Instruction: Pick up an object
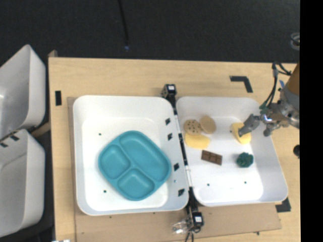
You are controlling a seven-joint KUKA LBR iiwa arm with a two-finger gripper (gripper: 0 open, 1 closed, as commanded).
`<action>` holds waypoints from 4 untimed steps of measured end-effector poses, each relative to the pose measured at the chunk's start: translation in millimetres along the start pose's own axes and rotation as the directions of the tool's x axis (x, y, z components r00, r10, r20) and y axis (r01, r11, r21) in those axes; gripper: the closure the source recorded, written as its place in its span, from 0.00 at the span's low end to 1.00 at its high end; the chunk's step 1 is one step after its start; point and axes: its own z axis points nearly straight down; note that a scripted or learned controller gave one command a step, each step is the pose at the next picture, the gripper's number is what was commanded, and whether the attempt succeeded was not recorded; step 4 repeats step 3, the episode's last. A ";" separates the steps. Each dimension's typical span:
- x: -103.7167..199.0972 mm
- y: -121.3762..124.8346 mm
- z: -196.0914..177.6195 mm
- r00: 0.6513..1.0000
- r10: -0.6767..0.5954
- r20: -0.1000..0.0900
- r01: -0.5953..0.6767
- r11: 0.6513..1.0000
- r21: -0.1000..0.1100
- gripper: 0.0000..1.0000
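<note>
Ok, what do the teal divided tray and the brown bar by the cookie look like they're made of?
The teal divided tray looks like moulded plastic: uniform colour, smooth soft-edged compartments, faint sheen. The brown bar looks like a toy chocolate piece, probably matte plastic or rubber; it is too small to be sure.

The grey arm with its orange band (292,84) is cut off by the right edge. The two-finger gripper (258,125) is small; finger spacing cannot be determined. One grey finger (246,126) overlaps the pale yellow rounded object (243,134), hiding part of it. Contact cannot be confirmed. The small dark green lumpy object (245,159) is too small to identify.
</note>
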 end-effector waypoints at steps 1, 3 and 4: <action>0.6 3.0 -8.2 1.000 -0.004 0.004 0.004 1.000 -0.013 0.00; -4.4 6.4 77.0 1.000 0.001 0.004 -0.001 1.000 -0.010 0.00; -4.4 6.4 77.0 1.000 0.001 0.004 -0.001 1.000 -0.010 0.00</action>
